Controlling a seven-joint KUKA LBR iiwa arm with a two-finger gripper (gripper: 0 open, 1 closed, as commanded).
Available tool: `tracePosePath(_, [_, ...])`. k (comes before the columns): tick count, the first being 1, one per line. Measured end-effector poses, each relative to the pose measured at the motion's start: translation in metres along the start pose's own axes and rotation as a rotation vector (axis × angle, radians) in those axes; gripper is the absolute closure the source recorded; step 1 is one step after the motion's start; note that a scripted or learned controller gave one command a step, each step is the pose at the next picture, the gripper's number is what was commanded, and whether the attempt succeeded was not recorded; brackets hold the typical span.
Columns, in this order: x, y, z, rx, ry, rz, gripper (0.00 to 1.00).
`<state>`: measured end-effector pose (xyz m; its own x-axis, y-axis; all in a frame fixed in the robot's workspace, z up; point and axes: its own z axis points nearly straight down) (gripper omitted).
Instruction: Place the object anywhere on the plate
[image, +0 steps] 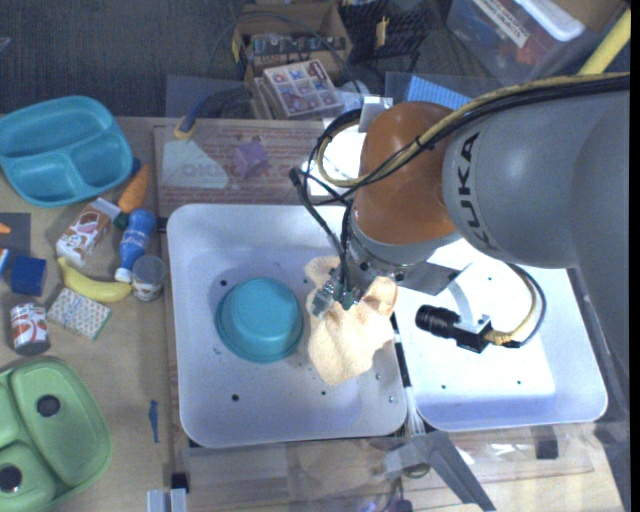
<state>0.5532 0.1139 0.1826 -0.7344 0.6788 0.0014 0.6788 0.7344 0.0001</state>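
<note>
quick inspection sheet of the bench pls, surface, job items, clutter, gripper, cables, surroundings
surface: two white bins side by side, left bin, right bin
job's things: teal plate in left bin; pale yellow cloth beside it on the bin floor, not on the plate
clutter: banana, blue bottle, small can on the bench left of the bins
grippers: gripper down at the cloth's upper edge; grasp unclear
cables: black cables looping around the wrist
surroundings: teal tray, green tray

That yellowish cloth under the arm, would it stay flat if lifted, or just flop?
The yellow cloth lies crumpled with folds, so it would probably droop and hang. It looks thin, likely light. Pushed, it would probably bunch up rather than slide across the white bin.
</note>
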Motion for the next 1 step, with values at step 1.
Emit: tracePosePath(1, [-0.0722, 0.0146, -0.0030, -0.004, -0.004, 0.087, 1.00])
